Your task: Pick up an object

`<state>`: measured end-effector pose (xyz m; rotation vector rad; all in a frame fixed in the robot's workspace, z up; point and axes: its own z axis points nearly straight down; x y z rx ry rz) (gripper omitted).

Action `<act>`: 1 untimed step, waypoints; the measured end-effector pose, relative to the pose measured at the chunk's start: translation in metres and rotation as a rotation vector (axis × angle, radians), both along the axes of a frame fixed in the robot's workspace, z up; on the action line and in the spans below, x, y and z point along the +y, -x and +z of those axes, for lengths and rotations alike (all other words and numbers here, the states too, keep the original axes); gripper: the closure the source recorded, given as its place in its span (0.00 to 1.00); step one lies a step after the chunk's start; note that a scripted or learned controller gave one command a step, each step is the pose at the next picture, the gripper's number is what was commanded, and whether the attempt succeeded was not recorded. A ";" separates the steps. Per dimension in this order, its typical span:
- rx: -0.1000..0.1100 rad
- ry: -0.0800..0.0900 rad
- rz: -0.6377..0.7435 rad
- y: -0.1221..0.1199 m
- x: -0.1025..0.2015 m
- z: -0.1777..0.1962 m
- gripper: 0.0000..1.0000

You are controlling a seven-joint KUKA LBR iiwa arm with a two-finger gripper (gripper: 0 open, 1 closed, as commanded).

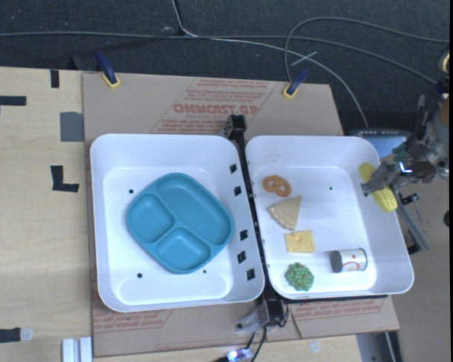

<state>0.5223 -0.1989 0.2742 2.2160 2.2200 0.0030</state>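
From the overhead camera view, two white bins are sitting side by side on a brown cardboard sheet (211, 100). The left bin (106, 202) is holding a blue divided plate (179, 222), lying slightly turned near its middle. The right bin (385, 274) is holding five small things: a pretzel (276, 185) toward the upper left of that bin, a pale wedge-shaped piece (285, 214) just below it, a yellow cheese-like square (300, 241) below that, a green broccoli piece (300, 276) near the lower edge, and a small white can (349, 260) lying on its side to the right of the square.

At the right of the frame, the gripper (383, 178) is hanging over the right rim of the right bin, and a yellow object (385, 197) is showing at its tip, right at the rim. Whether its fingers are clamping that yellow object is something I cannot tell; the area is too small and cluttered. Black cables (234, 40) are running across the dark floor in the upper part of the frame, and two blue-and-yellow clamps (109, 72) are pinning the cardboard's top edge.
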 end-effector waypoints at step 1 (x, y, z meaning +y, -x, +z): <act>0.005 -0.002 -0.001 0.000 0.000 0.003 1.00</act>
